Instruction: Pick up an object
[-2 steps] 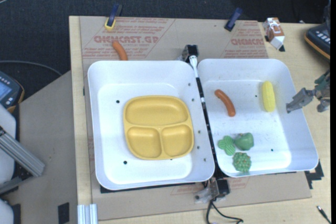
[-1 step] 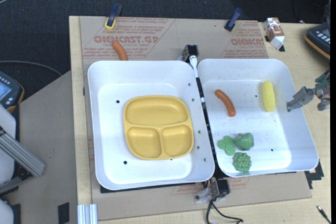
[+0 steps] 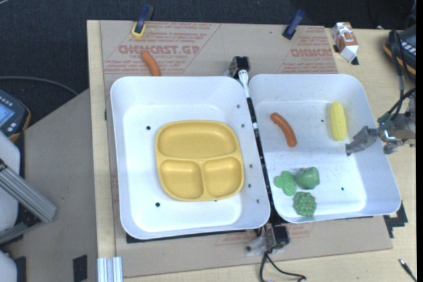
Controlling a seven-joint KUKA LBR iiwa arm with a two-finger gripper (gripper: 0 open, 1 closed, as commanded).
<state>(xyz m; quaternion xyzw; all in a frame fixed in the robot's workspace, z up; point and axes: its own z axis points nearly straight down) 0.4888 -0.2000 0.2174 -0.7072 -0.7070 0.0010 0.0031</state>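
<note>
End effector (image 3: 362, 141) just right of corn (image 3: 338, 121).

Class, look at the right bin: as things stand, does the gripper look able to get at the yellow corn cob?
Probably yes. The gripper sits at the right bin's right side, just right of and below the corn cob. Only bare bin floor separates them; the sausage and green vegetables lie further left.

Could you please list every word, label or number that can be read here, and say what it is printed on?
"CHEMCAST GP": red print on the brown board behind the left bin.
A similar red print on that board behind the right bin, too blurred to read fully.
Small carton at the board's far right corner: markings too small to read.
</note>
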